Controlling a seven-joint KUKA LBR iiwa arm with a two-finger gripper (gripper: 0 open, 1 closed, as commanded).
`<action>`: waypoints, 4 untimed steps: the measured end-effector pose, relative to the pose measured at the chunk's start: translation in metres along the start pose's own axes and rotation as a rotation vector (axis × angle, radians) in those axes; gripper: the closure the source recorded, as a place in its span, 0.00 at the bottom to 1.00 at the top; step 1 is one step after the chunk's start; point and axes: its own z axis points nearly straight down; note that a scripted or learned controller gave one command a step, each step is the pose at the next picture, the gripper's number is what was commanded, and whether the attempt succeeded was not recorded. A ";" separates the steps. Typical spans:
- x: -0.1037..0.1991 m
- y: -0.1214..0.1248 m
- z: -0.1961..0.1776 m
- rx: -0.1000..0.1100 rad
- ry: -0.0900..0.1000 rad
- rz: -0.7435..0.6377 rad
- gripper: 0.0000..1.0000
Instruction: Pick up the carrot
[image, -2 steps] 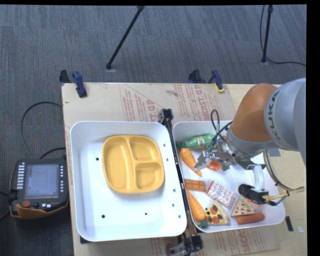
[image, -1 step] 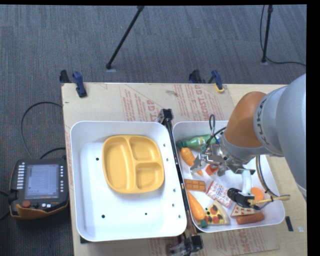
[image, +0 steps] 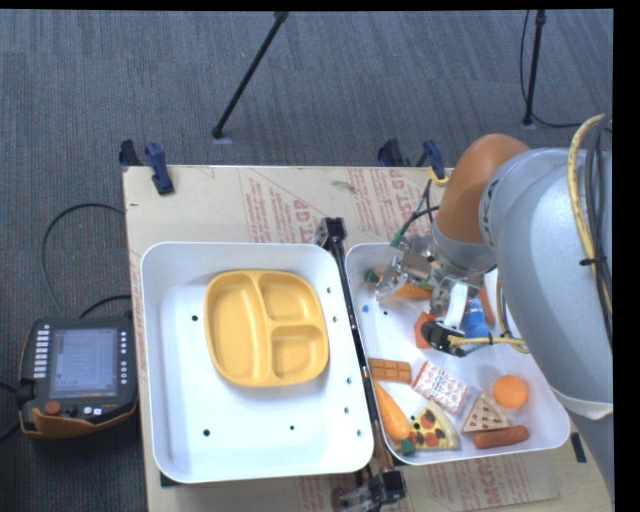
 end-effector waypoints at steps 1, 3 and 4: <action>0.001 0.000 -0.010 0.002 -0.001 -0.006 1.00; -0.098 -0.019 0.000 -0.001 0.000 -0.246 1.00; -0.099 -0.043 -0.052 0.000 0.001 0.069 1.00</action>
